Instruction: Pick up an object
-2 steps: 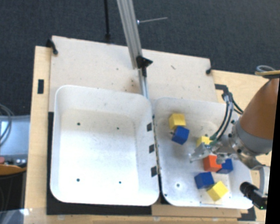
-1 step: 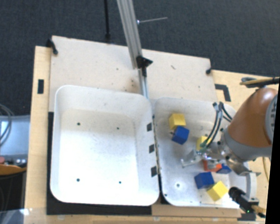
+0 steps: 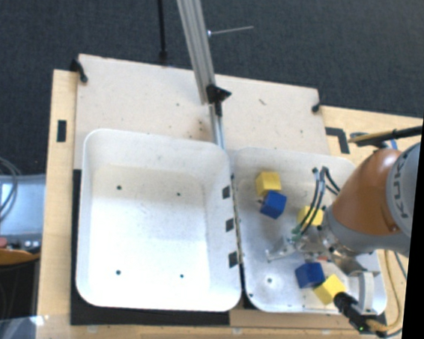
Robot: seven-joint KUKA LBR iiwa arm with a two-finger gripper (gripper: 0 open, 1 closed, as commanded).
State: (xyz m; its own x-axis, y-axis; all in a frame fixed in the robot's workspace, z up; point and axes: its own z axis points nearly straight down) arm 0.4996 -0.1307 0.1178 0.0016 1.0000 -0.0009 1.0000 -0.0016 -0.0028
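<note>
The gripper [image 3: 288,250] hangs low in the right bin [image 3: 277,303], below the orange-banded wrist [image 3: 367,200], and whether its fingers are open or closed cannot be told from this slant. No block shows between them. A blue cube [image 3: 310,275] lies just beside the fingers on the near side, touching a yellow cube [image 3: 327,288]. A second pair, a yellow block [image 3: 268,183] and a blue block [image 3: 274,204], sits touching each other on the far side, a little apart from the fingers. A further yellow piece [image 3: 312,216] peeks out by the wrist cables.

The risk, as I judge it: the fingers close on bare floor between the two clusters, or clip the near blue cube's edge and shove it against its yellow neighbour instead of seating it.
</note>
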